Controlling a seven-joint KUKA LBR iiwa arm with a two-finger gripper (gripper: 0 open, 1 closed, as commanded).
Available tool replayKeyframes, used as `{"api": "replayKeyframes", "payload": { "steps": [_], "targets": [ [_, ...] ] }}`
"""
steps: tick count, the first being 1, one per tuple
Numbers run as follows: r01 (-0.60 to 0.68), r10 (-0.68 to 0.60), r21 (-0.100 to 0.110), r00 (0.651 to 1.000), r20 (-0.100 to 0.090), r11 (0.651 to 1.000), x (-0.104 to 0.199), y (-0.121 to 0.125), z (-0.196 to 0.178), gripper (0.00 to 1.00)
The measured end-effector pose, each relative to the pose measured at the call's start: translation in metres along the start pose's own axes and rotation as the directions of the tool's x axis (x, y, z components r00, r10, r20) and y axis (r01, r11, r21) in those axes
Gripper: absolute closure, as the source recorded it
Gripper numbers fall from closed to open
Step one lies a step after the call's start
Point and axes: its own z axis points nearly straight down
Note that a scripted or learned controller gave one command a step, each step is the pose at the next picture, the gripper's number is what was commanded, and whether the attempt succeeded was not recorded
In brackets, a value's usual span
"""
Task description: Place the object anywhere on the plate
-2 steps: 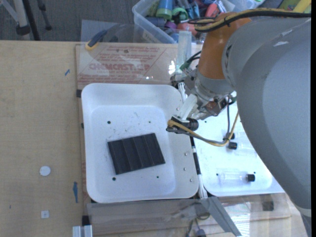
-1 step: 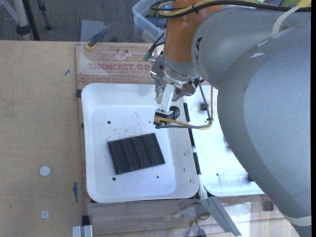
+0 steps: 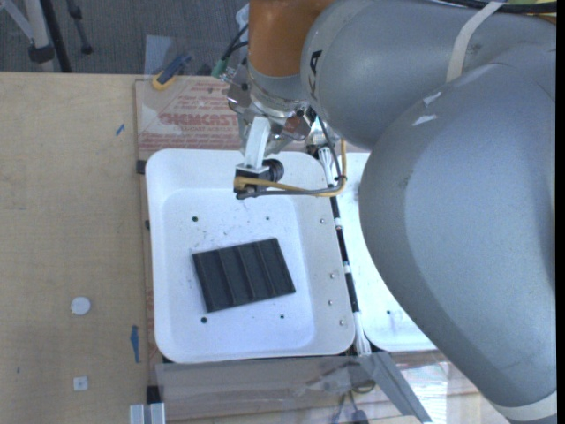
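A dark grey ribbed rectangular plate [image 3: 243, 275] lies flat in the left white bin [image 3: 172, 237], slightly turned, in its front half. My gripper [image 3: 290, 133] hangs over the back edge of that bin, behind the plate and well apart from it. The wrist and the orange band above it cover most of the gripper. I can make out nothing held at the gripper.
The right bin [image 3: 388, 321] is largely hidden by the big grey arm that crosses the view's right side. A cardboard sheet [image 3: 190, 117] lies behind the left bin. Bare wooden bench [image 3: 66, 219] stretches to the left.
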Motion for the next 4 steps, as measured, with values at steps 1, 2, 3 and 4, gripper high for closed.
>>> {"api": "replayKeyframes", "payload": {
  "steps": [1,2,3,4],
  "targets": [
    [-0.41,0.41,0.002,0.912,0.0,0.912,0.027,-0.015,0.053,1.0],
    [0.14,-0.14,-0.001,0.99,0.0,0.99,0.018,-0.037,-0.046,1.0],
    [0.369,-0.369,-0.003,0.929,0.0,0.929,0.03,-0.017,-0.119,1.0],
    [0.369,-0.369,-0.002,0.929,0.0,0.929,0.03,-0.017,-0.119,0.0]
  ]
}}
